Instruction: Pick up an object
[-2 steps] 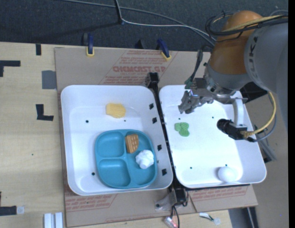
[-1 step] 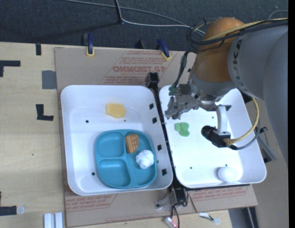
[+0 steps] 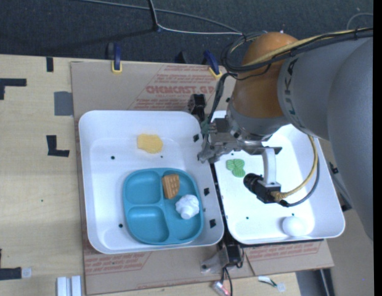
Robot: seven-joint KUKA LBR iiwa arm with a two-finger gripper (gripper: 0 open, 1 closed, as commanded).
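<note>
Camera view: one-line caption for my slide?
Arm reaches over the right bin above a green item; blue tray sits in the left bin.

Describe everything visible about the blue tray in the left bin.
The blue tray looks like smooth plastic, a rounded rectangle with three compartments. It lies flat, slightly turned, in the near part of the left bin. The tan ridged piece sits in its upper right compartment. The white crumpled lump rests at the tray's right side, across a divider. The two left compartments hold nothing.
</note>
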